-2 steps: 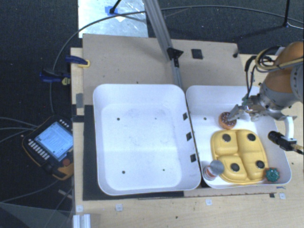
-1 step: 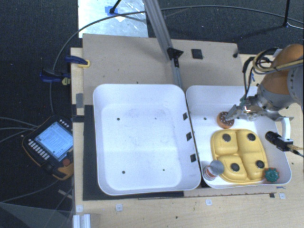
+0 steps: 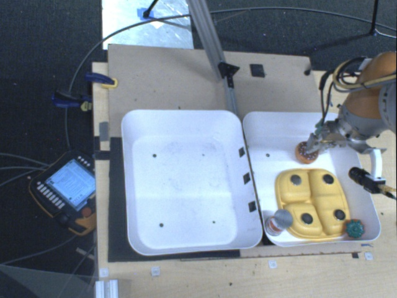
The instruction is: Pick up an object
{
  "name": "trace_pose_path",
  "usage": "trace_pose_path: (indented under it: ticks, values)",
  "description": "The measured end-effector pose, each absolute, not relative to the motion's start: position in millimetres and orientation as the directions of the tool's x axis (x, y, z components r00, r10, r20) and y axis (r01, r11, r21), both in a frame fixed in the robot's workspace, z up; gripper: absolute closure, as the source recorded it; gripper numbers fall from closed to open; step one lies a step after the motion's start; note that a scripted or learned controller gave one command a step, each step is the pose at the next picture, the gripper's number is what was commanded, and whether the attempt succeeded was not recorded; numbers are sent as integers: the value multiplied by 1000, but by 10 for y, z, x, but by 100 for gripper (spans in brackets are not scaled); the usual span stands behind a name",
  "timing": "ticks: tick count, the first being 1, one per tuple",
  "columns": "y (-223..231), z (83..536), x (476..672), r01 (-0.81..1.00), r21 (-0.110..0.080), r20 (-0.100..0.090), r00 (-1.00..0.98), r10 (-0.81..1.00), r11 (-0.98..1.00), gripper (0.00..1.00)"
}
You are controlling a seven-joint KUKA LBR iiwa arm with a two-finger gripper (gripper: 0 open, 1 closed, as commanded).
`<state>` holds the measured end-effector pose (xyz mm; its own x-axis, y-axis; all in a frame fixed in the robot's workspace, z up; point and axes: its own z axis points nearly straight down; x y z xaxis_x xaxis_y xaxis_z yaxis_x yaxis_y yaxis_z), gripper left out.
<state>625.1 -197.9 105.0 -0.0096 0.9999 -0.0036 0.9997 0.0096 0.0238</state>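
In the right bin [image 3: 260, 135] a small round orange-brown object [image 3: 304, 154] lies near the back. My gripper [image 3: 309, 146] hangs right over it, its tip touching or nearly touching it. A large yellow moulded tray-like object [image 3: 311, 202] with dark dots fills the bin's front half. A small grey and orange piece [image 3: 278, 221] sits at the yellow object's front left. A teal knobbly ball [image 3: 355, 229] rests in the front right corner.
The left bin [image 3: 180, 179] stands beside the right one, joined by black clips. A metal pole [image 3: 208, 30] slants across the bench's back. A teach pendant [image 3: 67, 188] lies on the floor at the left. Cables run along the arm at the right.
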Motion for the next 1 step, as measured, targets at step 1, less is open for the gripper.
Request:
trace_pose_path:
  ticks: [1]
  values:
    - [-1957,1495,6286,1000,6,-2,-7,1000,7,100]
